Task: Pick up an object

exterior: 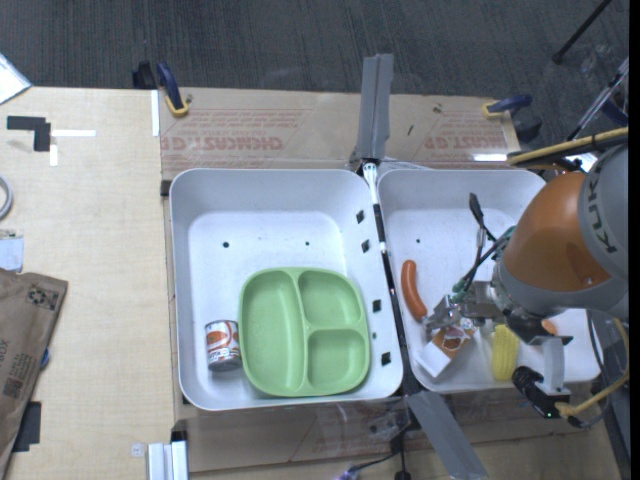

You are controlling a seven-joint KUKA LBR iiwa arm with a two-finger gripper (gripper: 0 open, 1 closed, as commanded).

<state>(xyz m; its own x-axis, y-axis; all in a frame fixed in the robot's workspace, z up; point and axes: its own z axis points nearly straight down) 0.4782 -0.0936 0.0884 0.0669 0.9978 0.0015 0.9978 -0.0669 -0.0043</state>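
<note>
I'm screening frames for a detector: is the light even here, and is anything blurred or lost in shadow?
Camera view: light is soft and even, with faint shadows along the left bin's walls; the plate, can and hot dog read sharp; the clutter by the pincer is small and muddled, shaded by the arm; the floor at top is dark.

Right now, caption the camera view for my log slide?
Arm low over right bin near hot dog and corn; green plate, can in left bin.
</note>
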